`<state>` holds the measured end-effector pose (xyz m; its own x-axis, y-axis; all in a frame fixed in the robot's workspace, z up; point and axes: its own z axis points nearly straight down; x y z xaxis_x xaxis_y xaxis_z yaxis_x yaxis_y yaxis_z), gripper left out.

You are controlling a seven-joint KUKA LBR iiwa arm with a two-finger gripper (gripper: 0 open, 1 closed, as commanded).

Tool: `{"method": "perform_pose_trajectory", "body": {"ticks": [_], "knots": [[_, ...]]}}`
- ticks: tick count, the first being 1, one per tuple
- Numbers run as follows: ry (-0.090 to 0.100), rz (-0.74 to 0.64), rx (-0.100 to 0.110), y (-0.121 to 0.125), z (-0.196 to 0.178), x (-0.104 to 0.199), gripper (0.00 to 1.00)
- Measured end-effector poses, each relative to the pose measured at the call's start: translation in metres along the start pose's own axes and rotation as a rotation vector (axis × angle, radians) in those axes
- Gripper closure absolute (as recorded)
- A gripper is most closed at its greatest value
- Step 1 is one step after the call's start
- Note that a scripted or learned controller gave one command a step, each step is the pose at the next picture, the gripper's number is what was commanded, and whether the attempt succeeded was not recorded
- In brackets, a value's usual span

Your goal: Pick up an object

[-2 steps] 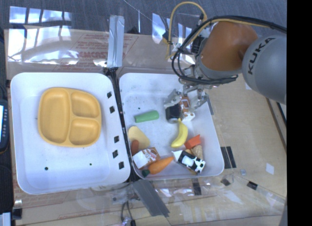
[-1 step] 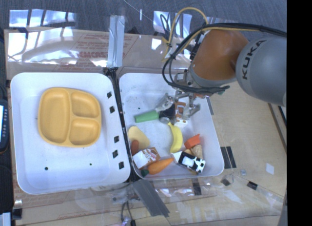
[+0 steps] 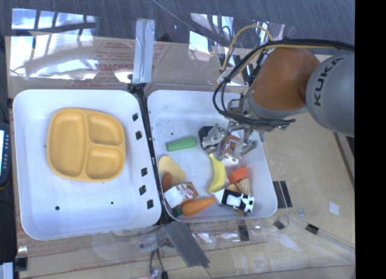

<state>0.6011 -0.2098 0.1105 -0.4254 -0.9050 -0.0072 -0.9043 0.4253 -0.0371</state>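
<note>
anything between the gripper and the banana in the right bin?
Nothing visible. The gripper hangs just above the banana's upper end, with bare bin floor between them. An orange piece crowds the banana's right side.

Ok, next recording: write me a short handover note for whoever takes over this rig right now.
Gripper: low in the right bin, above the banana; nothing visibly held.
Things: green cylinder, banana, carrot and a black-and-white cow toy lie in the right bin with other small toys. The yellow divided plate sits in the left bin.
Done: no pick seen so far.
Left: grasp one object and lift it.
</note>
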Motion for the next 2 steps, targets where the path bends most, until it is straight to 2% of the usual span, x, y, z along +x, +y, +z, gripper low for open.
{"method": "perform_pose_trajectory", "body": {"ticks": [1,2], "knots": [[0.006,0.018,-0.005,0.017,0.000,-0.040,0.00],[-0.001,0.056,0.006,0.072,-0.003,0.008,0.00]]}}
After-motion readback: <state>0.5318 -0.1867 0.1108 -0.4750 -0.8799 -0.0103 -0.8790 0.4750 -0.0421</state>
